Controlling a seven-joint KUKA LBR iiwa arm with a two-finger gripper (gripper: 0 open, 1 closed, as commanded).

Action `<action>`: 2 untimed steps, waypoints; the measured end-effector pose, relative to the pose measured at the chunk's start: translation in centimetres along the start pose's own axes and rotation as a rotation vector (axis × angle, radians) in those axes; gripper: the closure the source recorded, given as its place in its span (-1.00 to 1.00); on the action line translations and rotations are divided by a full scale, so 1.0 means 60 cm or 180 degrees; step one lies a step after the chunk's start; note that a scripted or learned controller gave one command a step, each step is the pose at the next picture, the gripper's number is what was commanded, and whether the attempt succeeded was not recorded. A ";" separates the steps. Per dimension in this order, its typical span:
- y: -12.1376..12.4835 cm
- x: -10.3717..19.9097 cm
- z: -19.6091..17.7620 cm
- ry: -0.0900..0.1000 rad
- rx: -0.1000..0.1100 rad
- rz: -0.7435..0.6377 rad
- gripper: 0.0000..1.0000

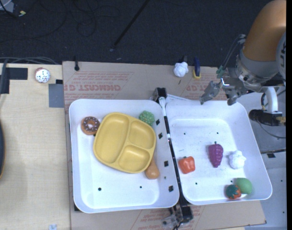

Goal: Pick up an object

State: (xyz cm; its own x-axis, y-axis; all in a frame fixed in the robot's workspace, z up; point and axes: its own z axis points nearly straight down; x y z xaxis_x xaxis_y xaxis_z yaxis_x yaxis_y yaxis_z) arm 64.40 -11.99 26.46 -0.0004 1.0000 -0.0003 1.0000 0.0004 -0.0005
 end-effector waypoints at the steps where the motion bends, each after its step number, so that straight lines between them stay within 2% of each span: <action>1: 0.000 0.000 -0.017 0.0002 0.0000 -0.0003 1.00; 2: -0.166 -0.101 0.200 0.0011 0.0060 0.0026 1.00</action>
State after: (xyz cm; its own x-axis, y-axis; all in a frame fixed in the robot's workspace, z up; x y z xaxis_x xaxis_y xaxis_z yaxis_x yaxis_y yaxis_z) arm 54.43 -18.04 14.47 0.0078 1.0000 0.0032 0.9998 -0.0078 -0.0195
